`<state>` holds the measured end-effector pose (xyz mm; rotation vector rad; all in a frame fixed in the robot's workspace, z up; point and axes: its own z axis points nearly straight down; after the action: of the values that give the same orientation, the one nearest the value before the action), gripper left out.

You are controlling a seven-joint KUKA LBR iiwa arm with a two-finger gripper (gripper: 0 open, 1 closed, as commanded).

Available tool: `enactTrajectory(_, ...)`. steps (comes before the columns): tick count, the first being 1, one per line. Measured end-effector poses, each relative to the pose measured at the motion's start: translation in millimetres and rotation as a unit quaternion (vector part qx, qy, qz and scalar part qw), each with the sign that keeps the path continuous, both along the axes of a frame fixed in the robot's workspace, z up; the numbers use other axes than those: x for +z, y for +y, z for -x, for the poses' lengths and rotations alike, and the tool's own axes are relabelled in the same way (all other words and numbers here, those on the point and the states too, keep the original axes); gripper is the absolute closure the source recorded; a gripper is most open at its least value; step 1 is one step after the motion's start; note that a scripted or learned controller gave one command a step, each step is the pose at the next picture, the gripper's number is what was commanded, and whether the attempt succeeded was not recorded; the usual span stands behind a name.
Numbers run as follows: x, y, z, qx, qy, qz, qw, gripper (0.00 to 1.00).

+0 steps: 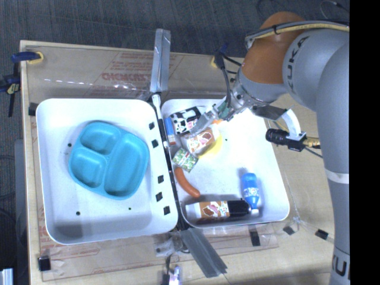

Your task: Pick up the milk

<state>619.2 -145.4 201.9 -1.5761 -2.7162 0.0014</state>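
The milk [186, 120] is a small carton with black and white cow spots. It lies on its side in the far left corner of the right bin [274, 177], close to the wall between the two bins. The pincer [209, 121] hangs just to the right of the milk, very near it and maybe touching it. I cannot tell how the pincer is set, because it is too small and blurry here, and the milk is not seen between its tips. The carton is probably light and made of stiff card, so it should lift easily. Its sides look smooth, so it may slip, and a hard squeeze could dent it. The best place to take hold looks like across the two flat long sides, near the middle of the carton. That is tricky, because a snack packet [200, 141] and a small green packet [184, 159] lie just on the near side of the milk, and the bin wall is right beside it. Further along the bin lie a sausage [187, 184], a blue bottle [250, 189] and a dark bottle [222, 209]. The left bin [53, 218] holds a blue tray [110, 159].
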Motion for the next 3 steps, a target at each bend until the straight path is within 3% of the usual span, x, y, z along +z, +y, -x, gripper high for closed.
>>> enactTrajectory(1,-87.6,-25.9,-37.7,-0.062,-0.003,0.0011,0.9981,0.00)
enactTrajectory(2,-22.3,-42.3,-38.6,-0.073,-0.001,0.0002,0.9974,0.00)
enactTrajectory(3,-89.3,-4.3,-38.9,-0.008,-0.002,0.0020,1.0000,0.00)
